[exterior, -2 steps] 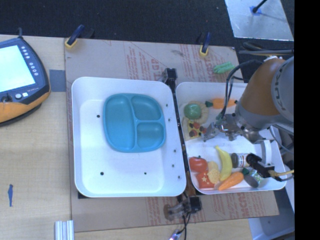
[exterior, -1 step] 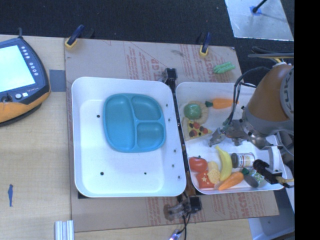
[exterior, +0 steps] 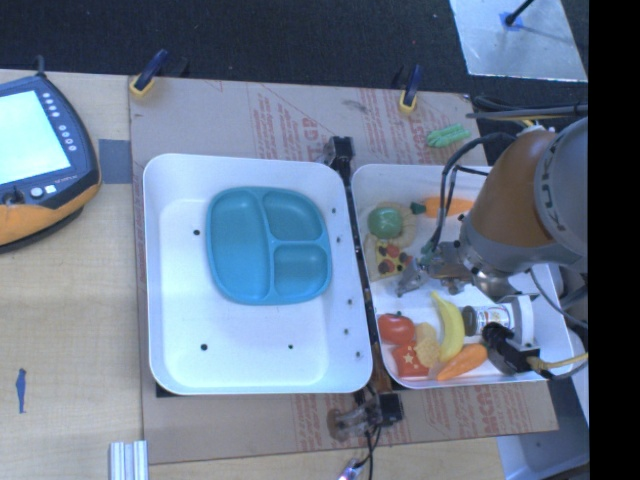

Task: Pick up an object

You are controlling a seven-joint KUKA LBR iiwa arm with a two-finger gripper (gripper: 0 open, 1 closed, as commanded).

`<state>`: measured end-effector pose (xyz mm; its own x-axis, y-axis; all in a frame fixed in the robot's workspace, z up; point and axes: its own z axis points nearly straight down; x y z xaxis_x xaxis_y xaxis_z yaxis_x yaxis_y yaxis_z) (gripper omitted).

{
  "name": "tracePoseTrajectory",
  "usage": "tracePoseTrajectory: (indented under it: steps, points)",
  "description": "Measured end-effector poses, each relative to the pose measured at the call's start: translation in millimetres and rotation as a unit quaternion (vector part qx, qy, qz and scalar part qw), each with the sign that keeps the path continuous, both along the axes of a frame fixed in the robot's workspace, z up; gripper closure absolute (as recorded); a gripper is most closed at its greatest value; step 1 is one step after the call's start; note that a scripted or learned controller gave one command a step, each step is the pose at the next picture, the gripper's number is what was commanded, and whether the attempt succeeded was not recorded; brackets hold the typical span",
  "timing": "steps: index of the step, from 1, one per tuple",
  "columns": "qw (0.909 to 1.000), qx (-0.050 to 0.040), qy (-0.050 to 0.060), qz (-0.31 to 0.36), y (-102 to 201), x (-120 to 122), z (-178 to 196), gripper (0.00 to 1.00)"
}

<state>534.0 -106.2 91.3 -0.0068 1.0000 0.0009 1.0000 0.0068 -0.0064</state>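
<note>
Pincer (exterior: 418, 276) sits low inside the bin of toy food (exterior: 395, 180), hanging under the grey arm (exterior: 520, 203); released or clenched, I cannot tell, the wrist covers too much of it; nothing visibly held in it.

Nearest things: a small speckled piece (exterior: 390, 258) just beside the pincer, on the side away from the arm; a banana (exterior: 448, 325) just beside it, toward the near rim. Farther on that same side lie a tomato (exterior: 397, 328) and, at the rim itself, a carrot (exterior: 462, 362). On the pincer's opposite side, toward the far rim, lie a green ball (exterior: 385, 220) and an orange piece (exterior: 445, 206), the latter partly under the arm. Well apart from the pincer, past the bin wall, is the other bin (exterior: 175, 298) with a blue divided plate (exterior: 268, 245).

Progress, as a judgement: the approach is made; the grab is unconfirmed; no lift yet, since every item rests on the bin floor. Left to do: close on one item and raise it clear. Likely target is the speckled piece or the banana; which one I cannot tell.
</note>
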Motion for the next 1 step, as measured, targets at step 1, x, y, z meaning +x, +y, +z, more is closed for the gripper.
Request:
tracePoseTrajectory:
  steps: [1]
  points:
    - [1.0, 0.0002, 0.0, -0.002, -22.1, -4.6, 0.1, 0.0]
